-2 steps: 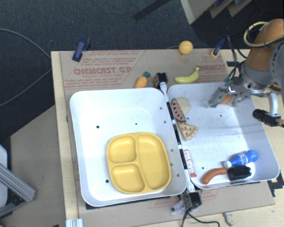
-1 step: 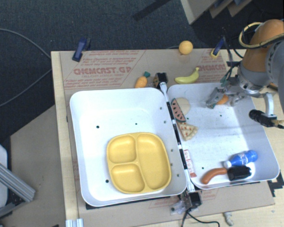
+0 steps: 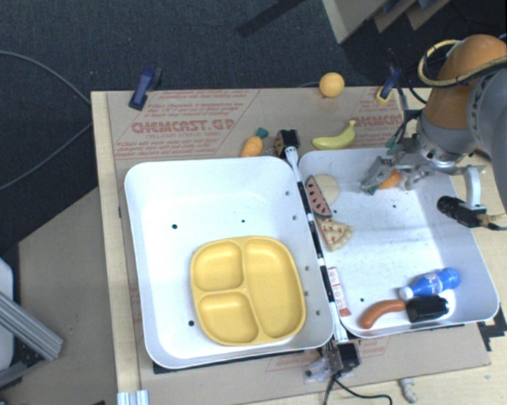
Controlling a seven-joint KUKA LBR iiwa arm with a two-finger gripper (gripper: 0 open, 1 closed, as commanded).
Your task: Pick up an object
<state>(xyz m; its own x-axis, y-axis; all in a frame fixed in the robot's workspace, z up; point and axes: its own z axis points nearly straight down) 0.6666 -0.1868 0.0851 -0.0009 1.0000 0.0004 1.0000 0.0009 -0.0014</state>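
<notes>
- Dark carpet all round, cables trailing across it; a brown board bench [image 3: 191, 125] bearing two shallow white bins side by side.
- In the left bin [image 3: 155, 244], a yellow sectioned tray [image 3: 246, 288] near the front edge, nothing else.
- In the right bin [image 3: 457, 264]: a watermelon slice [image 3: 320, 196] and a pizza slice [image 3: 335, 232] along the left wall, a blue bottle [image 3: 433, 281], a black block [image 3: 427, 308] and a sausage [image 3: 380, 313] at the front right corner.
- Outside the bins, on the board's far edge: a banana [image 3: 335, 137], a small carrot [image 3: 253, 145], an orange ball [image 3: 332, 85].
- Gripper [image 3: 387, 176] low over the right bin's far right corner, around a small orange object [image 3: 390, 180].
- Cannot tell whether clenched, released or grasping: metal parts mask the tips.
- Progress judged early to middling: reach made, lift not yet evident; nothing visibly clear of the bin floor.
- Orange object mostly hidden, too small to name; arm cut off at the right.
</notes>
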